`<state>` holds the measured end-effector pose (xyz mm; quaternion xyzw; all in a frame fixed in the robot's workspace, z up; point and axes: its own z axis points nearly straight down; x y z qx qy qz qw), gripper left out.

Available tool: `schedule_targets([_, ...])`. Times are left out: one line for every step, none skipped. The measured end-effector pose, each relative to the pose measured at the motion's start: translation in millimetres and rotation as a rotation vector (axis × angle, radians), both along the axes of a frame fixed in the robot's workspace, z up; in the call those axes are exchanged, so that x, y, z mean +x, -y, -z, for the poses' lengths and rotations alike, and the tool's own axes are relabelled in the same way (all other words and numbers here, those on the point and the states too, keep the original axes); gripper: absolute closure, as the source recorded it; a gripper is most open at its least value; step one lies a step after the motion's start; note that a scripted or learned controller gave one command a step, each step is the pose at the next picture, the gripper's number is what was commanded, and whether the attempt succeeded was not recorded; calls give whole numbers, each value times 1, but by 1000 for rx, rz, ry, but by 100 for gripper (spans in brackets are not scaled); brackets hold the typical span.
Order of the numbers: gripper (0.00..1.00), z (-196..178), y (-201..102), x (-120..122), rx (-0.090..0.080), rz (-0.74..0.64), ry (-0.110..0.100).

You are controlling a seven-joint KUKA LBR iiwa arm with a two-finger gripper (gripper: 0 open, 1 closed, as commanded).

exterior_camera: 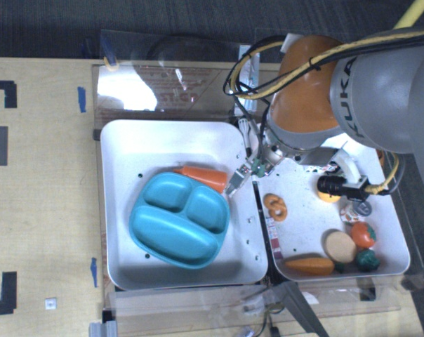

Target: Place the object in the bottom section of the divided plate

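Note:
A blue divided plate (178, 218) lies in the left bin (121, 188). It has two small sections at the top and one large section along the bottom. An orange carrot-shaped object (205, 177) rests against the plate's upper right rim, outside the sections. My gripper (236, 180) hangs just right of the carrot's thick end, over the left bin's right edge, touching or nearly touching it. Whether it grips the carrot is not visible.
The right bin (296, 181) holds a pretzel (274, 206), a yellow piece (329, 194), a red-orange fruit (363, 234), a green item (368, 260), a tan round bun (340, 246) and an orange bread roll (310, 264). The arm's body covers that bin's upper part.

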<state>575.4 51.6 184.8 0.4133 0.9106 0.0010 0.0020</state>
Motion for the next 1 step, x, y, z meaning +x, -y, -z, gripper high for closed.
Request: schedule_targets([0, 0, 0, 0, 0, 0, 0])
